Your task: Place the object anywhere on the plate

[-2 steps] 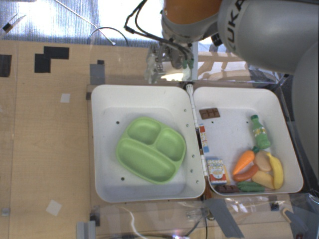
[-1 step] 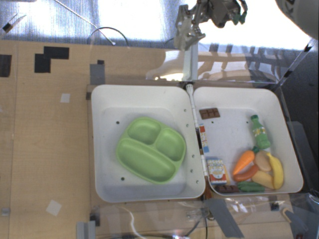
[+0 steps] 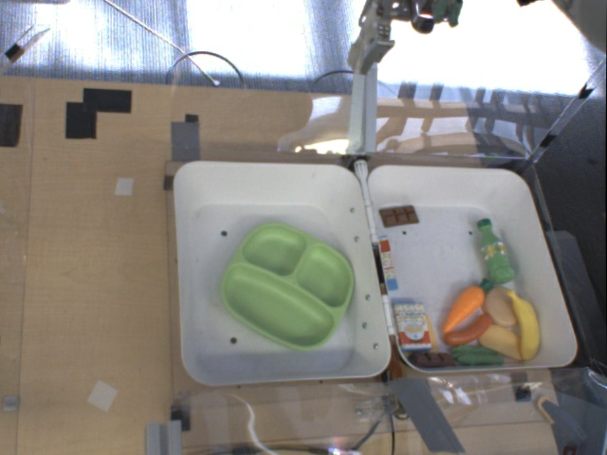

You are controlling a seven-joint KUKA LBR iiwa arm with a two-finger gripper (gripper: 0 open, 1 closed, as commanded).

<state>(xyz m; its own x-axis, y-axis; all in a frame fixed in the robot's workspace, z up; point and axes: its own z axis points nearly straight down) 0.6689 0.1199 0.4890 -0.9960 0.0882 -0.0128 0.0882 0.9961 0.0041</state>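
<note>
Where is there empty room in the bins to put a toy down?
The green plate has all three sections bare. The right bin is bare in its middle, between chocolate bar and green bottle. Its front right corner is crowded around the carrot.

We see two white bins side by side, the left bin (image 3: pixel 199 349) and the right bin (image 3: pixel 446 192), on a tan wooden bench (image 3: pixel 85 282). Black squares (image 3: pixel 100 109) mark the bench's far left (stepped like blocks), and a thin cable (image 3: pixel 194 60) loops beyond the bins.
</note>
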